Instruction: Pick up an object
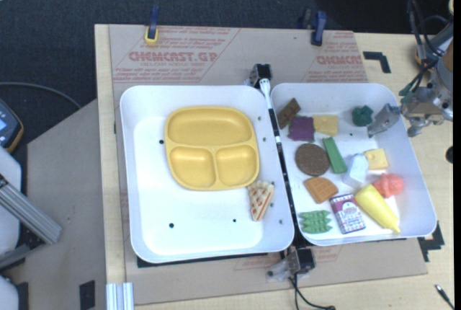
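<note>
Where the right bin (420, 157) ends, end effector (396, 121) low, tilted inward.

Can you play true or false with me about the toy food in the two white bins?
1. The yellow tray sits in the left bin. True.
2. The sandwich wedge lies on the yellow tray. False: it lies beside the tray, on the bin floor.
3. The brown round cookie is in the right bin. True.
4. The green peas are in the left bin. False: they are in the right bin, near its front edge.
5. The gripper is at the right bin's far right side. True.
</note>
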You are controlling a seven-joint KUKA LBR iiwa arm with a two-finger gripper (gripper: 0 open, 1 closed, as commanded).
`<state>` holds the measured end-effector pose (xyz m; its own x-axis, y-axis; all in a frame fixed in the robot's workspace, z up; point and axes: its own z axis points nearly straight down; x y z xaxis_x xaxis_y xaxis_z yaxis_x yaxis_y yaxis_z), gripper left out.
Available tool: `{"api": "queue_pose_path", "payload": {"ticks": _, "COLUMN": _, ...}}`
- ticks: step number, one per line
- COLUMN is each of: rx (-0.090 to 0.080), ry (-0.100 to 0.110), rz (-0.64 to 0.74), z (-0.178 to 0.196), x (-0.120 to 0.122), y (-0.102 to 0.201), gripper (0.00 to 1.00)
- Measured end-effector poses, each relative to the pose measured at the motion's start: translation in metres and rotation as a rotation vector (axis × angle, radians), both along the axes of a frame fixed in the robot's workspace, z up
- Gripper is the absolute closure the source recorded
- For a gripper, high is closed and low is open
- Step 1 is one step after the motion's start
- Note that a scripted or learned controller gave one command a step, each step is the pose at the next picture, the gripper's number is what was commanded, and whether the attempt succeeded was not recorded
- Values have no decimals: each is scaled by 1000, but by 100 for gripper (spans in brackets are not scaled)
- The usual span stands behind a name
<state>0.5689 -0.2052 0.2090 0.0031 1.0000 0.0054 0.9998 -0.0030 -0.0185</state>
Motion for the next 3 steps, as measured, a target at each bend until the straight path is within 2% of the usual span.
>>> {"api": "queue_pose_path", "payload": {"ticks": 1, "rx": -3, "ry": -12, "rz": 4, "z": 7, "x": 3, "y": 1, "gripper": 0}}
{"api": "queue_pose_path", "payload": {"ticks": 3, "rx": -1, "ry": -7, "rz": 3, "z": -90, "x": 2, "y": -8, "gripper": 0}}
